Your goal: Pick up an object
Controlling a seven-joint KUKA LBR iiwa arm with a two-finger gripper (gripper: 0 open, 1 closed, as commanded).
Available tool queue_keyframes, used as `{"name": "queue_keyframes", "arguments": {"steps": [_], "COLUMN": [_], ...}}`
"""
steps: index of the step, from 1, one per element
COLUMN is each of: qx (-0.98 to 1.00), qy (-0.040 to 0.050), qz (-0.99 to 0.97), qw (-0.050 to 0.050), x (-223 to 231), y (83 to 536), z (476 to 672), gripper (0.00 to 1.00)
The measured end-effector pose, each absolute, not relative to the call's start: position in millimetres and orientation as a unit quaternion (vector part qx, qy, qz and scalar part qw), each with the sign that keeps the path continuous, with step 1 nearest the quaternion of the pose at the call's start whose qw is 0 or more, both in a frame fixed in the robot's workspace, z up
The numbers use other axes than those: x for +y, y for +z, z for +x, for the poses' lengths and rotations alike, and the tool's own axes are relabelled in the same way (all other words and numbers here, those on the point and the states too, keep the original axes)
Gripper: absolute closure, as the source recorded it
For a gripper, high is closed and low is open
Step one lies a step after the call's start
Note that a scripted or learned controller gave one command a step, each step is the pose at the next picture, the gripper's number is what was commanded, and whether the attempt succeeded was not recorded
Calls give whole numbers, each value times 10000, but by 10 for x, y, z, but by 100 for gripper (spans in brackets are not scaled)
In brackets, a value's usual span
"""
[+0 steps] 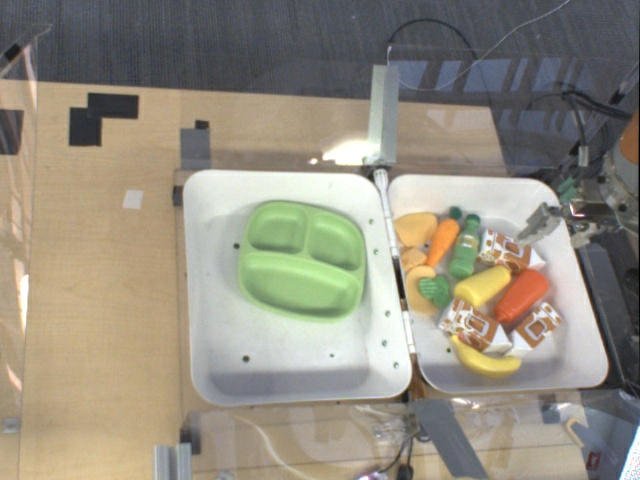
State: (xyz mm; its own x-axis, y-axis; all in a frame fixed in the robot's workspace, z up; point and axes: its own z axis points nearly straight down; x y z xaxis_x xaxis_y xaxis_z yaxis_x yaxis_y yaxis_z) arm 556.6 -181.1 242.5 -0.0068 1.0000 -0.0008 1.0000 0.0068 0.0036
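The right bin [590, 353] holds a heap of toy foods: an orange carrot [442, 240], a green bottle [464, 248], a yellow piece [482, 286], a red-orange pepper [522, 296], a banana [485, 360] and brown-and-white cartons [500, 251]. My gripper [540, 224] reaches in from the right, hanging over the bin's far right corner just beyond the upper carton. Nothing hangs from it that I can see.
The left bin [215, 358] carries a green divided plate [300, 260]. A metal post [384, 108] stands behind the seam between the bins. Cables [470, 63] run across the floor at the back right.
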Motion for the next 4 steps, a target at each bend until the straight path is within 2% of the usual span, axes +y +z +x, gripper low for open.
{"name": "queue_keyframes", "arguments": {"steps": [1, 2, 3, 4], "qx": [7264, 6449, 6266, 5617], "qy": [12, 9, 8, 120], "qz": [6873, 7643, 7793, 8271], "qw": [20, 12, 13, 134], "x": [-1755, -2057, -1947, -1984], "y": [2285, 2322, 1844, 1226], "z": [5695, 5211, 5663, 5968], "gripper": [0, 0, 0, 0]}}
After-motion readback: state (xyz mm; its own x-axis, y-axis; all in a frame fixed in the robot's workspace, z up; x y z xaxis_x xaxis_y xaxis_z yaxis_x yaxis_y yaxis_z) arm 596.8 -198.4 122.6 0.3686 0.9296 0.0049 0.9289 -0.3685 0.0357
